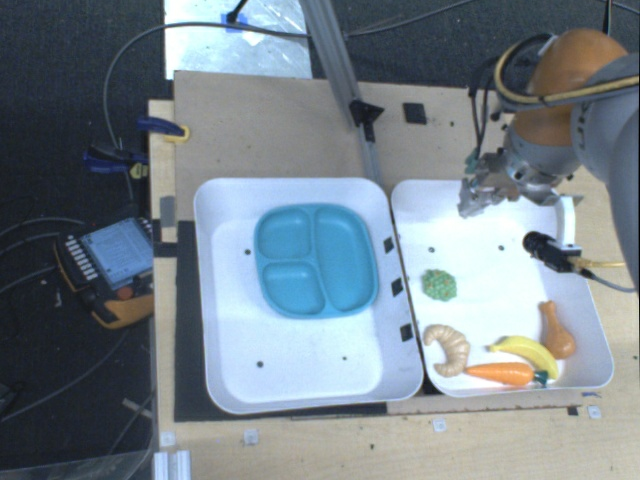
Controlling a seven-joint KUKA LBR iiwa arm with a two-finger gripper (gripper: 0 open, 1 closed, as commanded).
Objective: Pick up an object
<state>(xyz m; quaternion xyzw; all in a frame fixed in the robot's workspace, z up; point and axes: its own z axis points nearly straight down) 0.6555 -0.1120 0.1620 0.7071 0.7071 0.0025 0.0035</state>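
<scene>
Camera view from overhead leaves the claw too small and blurred over the right bin's far rim for me to tell how it stands, and the arm is cut off at the frame's right side. Down in that bin sit a green broccoli piece, a croissant, a banana touching a carrot, and a drumstick. Left bin holds a blue divided plate; no writing is legible anywhere on the tabletop.
</scene>
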